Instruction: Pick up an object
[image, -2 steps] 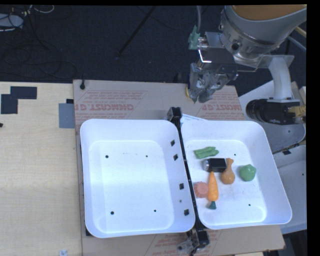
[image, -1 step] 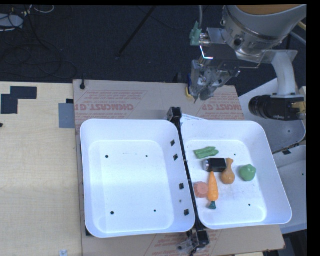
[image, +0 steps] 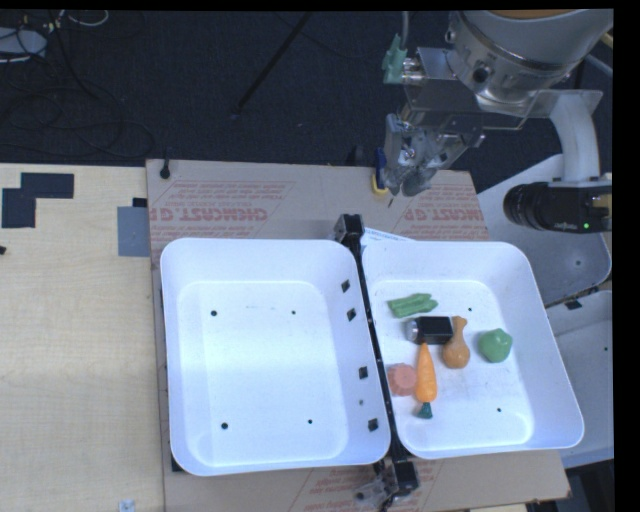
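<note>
Arm: grey body enters from the upper right, wrist above the far edge of the bench.
Gripper (image: 405, 180): hangs high over the cardboard sheet (image: 250, 205), beyond the far rim of the right bin (image: 540, 290); well apart from every object.
Fingers: pointing down, tips close together; nothing seen between them.
Right bin contents: six small objects grouped near its middle.
Green pod (image: 412, 304): lies flat, farthest from the camera in the group.
Black block (image: 432, 328): just below the pod, touching or nearly touching the orange gourd (image: 456, 346) on its right.
Green round object (image: 494, 346): right of the gourd, apart from it.
Carrot (image: 426, 374): lies lengthwise below the block, green tip toward the near rim.
Pink piece (image: 401, 378): just beside the carrot on its left.
Left bin (image: 180, 300): white, shallow, side by side with the right bin, joined along a black clip strip (image: 362, 330).
Bench (image: 70, 350): pale wood surface to the left.
</note>
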